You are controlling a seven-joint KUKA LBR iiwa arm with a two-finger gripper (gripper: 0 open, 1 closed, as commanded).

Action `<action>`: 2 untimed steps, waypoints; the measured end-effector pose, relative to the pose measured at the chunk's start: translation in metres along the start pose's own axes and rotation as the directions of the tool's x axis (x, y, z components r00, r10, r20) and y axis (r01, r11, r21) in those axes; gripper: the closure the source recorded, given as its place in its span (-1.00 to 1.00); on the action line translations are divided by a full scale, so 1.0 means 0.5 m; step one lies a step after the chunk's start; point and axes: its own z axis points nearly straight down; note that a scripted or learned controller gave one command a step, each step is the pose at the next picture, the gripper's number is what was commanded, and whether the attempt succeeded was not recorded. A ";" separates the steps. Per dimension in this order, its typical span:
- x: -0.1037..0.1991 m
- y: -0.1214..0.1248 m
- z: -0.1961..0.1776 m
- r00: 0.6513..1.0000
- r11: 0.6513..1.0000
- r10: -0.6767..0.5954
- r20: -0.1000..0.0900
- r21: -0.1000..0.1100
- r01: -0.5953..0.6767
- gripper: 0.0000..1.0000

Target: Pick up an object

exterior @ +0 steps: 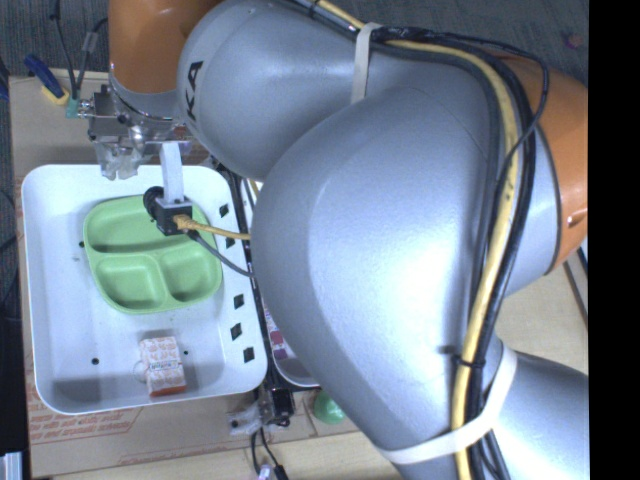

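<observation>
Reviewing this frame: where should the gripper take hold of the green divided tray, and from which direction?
Probably the raised outer rim of the green tray, from straight above. It lies flat in the left bin, so only the thin rim fits between two fingers; its near edge, toward the small packet, looks least crowded.

We are seeing a divided tray (150, 258) lying in the left bin (45, 298), toward its far end. A small packet (162, 364) is lying nearer the front edge, apart from the tray. The arm (400, 248) is covering the right bin, its gripper (120, 153) hanging at the left bin's far edge.
</observation>
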 end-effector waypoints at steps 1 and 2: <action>0.000 0.000 0.000 1.000 1.000 0.000 -0.001 0.000 0.000 -1.00; -0.114 -0.002 0.270 1.000 1.000 0.004 0.002 0.004 -0.004 -1.00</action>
